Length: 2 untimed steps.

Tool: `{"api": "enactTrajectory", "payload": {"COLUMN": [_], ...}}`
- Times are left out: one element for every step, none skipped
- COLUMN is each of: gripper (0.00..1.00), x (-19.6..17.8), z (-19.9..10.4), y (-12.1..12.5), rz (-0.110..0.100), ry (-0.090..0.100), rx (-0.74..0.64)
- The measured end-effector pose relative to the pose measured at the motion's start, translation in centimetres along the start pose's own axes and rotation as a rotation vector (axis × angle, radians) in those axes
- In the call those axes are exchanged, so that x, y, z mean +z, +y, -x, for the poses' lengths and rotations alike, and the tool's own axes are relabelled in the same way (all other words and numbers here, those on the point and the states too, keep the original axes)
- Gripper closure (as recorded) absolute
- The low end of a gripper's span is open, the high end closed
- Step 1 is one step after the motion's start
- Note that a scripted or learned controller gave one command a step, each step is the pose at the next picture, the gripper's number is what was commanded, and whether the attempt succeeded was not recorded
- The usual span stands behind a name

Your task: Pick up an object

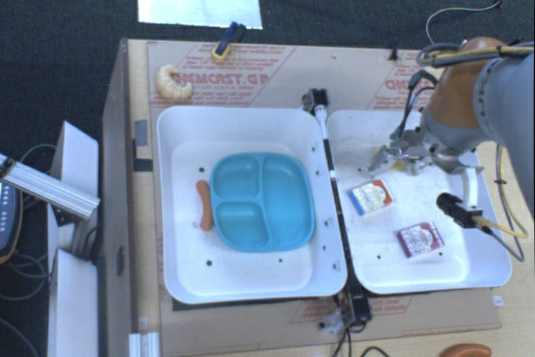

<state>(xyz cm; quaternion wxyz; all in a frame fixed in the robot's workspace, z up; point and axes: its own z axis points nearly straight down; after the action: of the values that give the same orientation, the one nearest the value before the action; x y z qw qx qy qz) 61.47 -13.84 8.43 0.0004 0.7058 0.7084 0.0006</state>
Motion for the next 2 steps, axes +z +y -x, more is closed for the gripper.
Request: {"api": "enactTrajectory", "payload": {"gripper": [0.00,0.00], "x": [-0.08,-0.03], "z": [-0.92,-1.19], "y": [1.51,1.04], "rz": [0.002,0.000], "ry": [0.000,-0.001], "rx": [0.000,0.000]}}
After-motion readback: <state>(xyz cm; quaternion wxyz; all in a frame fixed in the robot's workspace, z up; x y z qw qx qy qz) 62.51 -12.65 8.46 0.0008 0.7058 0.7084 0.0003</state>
